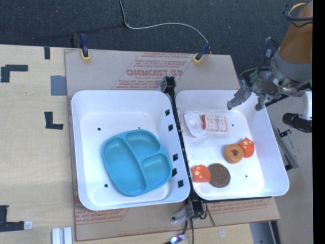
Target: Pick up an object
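Objects for picking lie in the right bin point(269, 151): a clear plastic cup point(193, 123) on its side touching a small red-and-white packet point(215, 123), a glazed doughnut point(233, 153) just beside an orange-red toy piece point(247, 147), a dark brown cookie point(219, 175) and, next to it, another orange-red piece point(201, 174). The gripper point(249, 99) hovers over that bin's far right corner, its fingers point(234, 101) spread apart with nothing between them. A blue divided plate point(137, 161) rests in the left bin point(86, 136) on the table point(30, 136).
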You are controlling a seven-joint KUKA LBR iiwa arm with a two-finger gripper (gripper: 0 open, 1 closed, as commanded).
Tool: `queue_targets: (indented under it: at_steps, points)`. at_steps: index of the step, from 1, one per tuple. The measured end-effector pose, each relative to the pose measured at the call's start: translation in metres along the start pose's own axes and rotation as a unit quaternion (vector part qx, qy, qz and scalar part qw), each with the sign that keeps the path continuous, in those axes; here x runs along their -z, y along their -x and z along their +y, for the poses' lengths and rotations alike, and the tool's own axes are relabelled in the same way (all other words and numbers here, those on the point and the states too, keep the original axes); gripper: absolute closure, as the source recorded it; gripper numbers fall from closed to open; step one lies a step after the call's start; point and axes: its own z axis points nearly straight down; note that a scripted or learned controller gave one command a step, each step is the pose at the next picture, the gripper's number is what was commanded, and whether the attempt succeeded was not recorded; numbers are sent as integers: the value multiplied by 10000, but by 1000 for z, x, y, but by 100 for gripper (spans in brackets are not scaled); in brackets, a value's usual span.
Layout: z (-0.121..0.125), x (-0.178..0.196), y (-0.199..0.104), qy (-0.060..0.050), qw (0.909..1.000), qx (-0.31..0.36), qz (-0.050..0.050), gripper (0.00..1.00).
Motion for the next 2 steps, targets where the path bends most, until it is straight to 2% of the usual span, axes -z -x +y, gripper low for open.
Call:
queue_targets:
  at_steps: [1, 2]
  points:
    - [2, 8, -1, 63, 10000, 18, -12, 0]
    - [-7, -51, 2, 32, 10000, 13, -8, 0]
